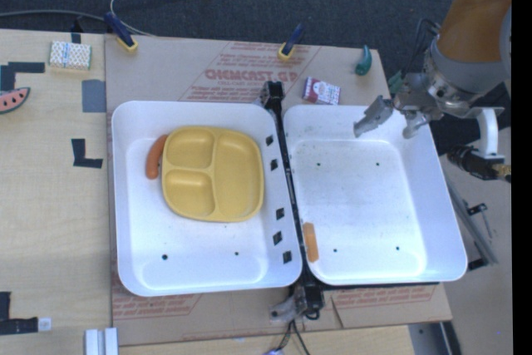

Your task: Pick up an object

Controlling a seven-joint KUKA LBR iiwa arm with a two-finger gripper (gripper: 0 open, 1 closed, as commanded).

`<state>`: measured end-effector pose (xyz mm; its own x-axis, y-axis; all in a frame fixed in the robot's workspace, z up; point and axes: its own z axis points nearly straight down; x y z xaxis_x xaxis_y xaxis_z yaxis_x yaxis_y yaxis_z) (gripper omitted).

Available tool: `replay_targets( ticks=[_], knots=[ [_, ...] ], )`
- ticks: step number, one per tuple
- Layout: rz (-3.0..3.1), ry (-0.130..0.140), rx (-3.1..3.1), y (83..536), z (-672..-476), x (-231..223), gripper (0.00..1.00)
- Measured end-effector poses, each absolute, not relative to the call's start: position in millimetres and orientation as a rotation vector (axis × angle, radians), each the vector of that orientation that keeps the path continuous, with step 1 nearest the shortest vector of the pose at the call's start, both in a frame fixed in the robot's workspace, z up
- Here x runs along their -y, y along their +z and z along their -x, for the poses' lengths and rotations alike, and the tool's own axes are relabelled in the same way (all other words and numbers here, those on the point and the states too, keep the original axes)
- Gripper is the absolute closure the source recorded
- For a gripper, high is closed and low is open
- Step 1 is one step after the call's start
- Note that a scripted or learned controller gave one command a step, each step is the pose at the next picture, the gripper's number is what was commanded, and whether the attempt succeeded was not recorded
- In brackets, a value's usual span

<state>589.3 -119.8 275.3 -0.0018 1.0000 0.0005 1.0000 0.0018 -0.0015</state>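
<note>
Nothing grabbed so far; tool [391, 120] hangs spread open with nothing in it over the right bin's [432, 204] far edge; carrot [310, 242] untouched.

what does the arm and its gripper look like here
The arm is a rounded, bulky body with an orange band at the top and grey below. Dark cables loop around its upper part. At its end sits a metal-grey gripper with two slim grey fingers over the right bin's rim.
</note>
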Motion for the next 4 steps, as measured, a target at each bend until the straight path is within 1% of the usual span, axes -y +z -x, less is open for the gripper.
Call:
replay_targets(
  ticks=[1, 2, 3, 4],
  knots=[
    [2.217, 0.003, 2.221, 182.7, -652.5, 84.2, 0.00],
    [2.216, 0.001, 2.224, 193.3, -653.3, 83.6, 1.00],
    [2.216, 0.001, 2.223, 193.0, -653.2, 83.6, 0.00],
    [2.213, 0.001, 2.224, 202.4, -653.3, 82.8, 1.00]
  ],
)
